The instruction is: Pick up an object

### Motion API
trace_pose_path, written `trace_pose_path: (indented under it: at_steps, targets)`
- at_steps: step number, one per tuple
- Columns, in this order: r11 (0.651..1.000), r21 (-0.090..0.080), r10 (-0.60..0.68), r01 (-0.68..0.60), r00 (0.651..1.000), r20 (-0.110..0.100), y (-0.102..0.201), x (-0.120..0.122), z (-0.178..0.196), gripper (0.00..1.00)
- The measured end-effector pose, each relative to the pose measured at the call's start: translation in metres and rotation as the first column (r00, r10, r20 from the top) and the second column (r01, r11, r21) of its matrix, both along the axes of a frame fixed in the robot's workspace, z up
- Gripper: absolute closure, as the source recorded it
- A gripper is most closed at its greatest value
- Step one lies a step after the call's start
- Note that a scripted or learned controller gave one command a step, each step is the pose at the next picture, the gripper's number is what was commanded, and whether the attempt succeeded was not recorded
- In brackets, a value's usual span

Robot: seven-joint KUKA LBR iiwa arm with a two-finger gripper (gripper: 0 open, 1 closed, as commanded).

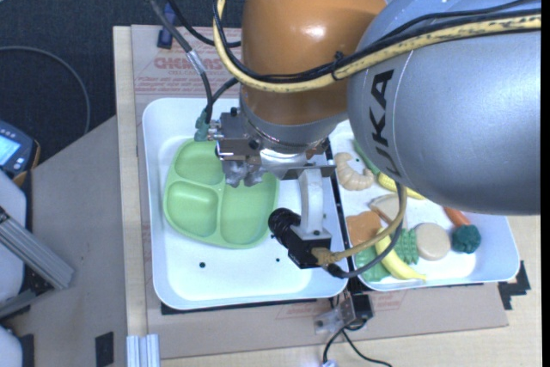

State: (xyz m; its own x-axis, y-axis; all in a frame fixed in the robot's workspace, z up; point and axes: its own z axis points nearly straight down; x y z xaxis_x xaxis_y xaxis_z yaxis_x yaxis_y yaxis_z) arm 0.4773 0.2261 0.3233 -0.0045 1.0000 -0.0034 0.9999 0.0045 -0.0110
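A light green divided plate (202,202) lies in the left white bin (172,275). My gripper (243,174) hangs below the big orange wrist band (301,30), right over the plate's upper right rim. The arm hides the plate's top right corner and the spot under the gripper. In the right bin (503,258) lie toy foods: a beige croissant-like piece (352,172), an orange wedge (363,228), a yellow banana (394,260), a pale round piece (431,241) and a dark green broccoli (467,239).
A white bracket (311,204) with a black unit (292,241) hangs from the wrist over the divide between the bins. The grey arm (464,116) covers much of the right bin. Cables (185,39) run over the bench's back left.
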Motion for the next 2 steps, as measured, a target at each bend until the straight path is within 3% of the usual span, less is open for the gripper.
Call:
trace_pose_path:
  at_steps: [1,2]
  targets:
    - [1.000,0.004,-0.001,0.001,1.000,0.010,-0.001,0.002,0.015,1.00]
    - [1.000,-0.005,-0.016,0.016,1.000,-0.002,-0.095,0.000,-0.099,1.00]
